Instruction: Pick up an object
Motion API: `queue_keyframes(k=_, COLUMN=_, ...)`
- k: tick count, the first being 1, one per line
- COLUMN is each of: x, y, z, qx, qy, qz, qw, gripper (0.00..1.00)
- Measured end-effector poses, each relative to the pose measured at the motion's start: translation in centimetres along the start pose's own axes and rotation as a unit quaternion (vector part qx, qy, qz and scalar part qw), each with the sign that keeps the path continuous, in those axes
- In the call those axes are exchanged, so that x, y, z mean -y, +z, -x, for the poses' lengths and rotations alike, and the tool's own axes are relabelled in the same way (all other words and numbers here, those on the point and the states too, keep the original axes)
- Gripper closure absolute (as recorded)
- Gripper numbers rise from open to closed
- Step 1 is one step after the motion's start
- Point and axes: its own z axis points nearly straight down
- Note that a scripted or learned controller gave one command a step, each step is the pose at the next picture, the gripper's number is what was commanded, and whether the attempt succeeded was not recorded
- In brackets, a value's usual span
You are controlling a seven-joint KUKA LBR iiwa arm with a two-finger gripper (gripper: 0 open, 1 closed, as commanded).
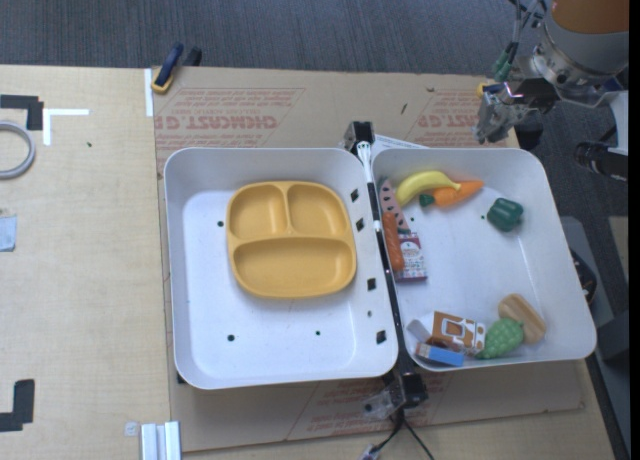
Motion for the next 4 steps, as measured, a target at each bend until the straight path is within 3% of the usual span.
queue_keyframes(k=1, x=-1.2, y=-13.8, z=6.5, qx=0.000, qy=-0.012, qz=0.000, qw=0.9999, gripper=1.00)
queue_keyframes(k=4, x=-1.5, y=-16.5, z=6.4, qx=0.003, qy=-0.015, qz=0.002, qw=0.9999, gripper=1.00)
